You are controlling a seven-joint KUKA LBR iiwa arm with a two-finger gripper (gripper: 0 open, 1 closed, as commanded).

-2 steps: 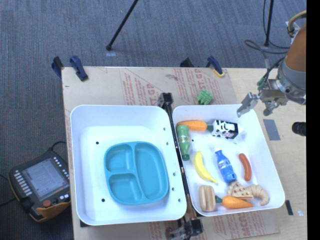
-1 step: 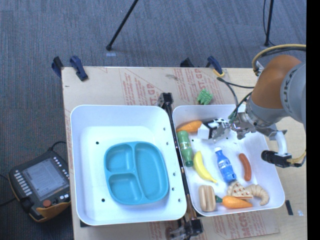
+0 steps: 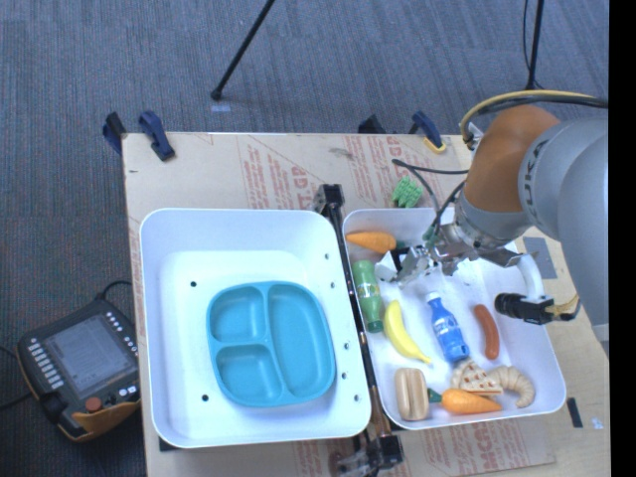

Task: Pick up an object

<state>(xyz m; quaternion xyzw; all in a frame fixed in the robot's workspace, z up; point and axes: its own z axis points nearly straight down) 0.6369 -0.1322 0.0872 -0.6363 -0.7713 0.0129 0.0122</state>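
Far left of frame, lower corner: teach pendant [image 3: 81,366] on the floor, screen up. Moving right, I've got the left bin [image 3: 159,266] w/ a blue divided plate [image 3: 270,344] sitting in its middle, three compartments, flat.

Next, the right bin [image 3: 552,366], and that's where the pickable stuff is. Along its left wall: orange carrot [image 3: 372,239] at the top, green bottle [image 3: 369,294] below it lying lengthwise, then a yellow banana [image 3: 403,332] just right of the bottle. Lower left of that bin, a tan bread-like block [image 3: 410,393]. Center: blue bottle [image 3: 448,329], lying tilted, cap toward upper left. Right of it a red sausage [image 3: 487,331], roughly upright in frame. Bottom row: second carrot [image 3: 469,401], a shell-like pastry [image 3: 474,376], a croissant [image 3: 515,383] toward lower right.

Gripper [image 3: 425,263] is down in the bin's upper middle, just above the blue bottle's cap, near the green bottle's top. Fingers – can't tell how far apart, too cluttered there; I see nothing clearly between them. Arm [image 3: 556,187] comes in from upper right, orange band [image 3: 502,162] above the wrist. Green connector [image 3: 406,193] sits on the board just above the bin.
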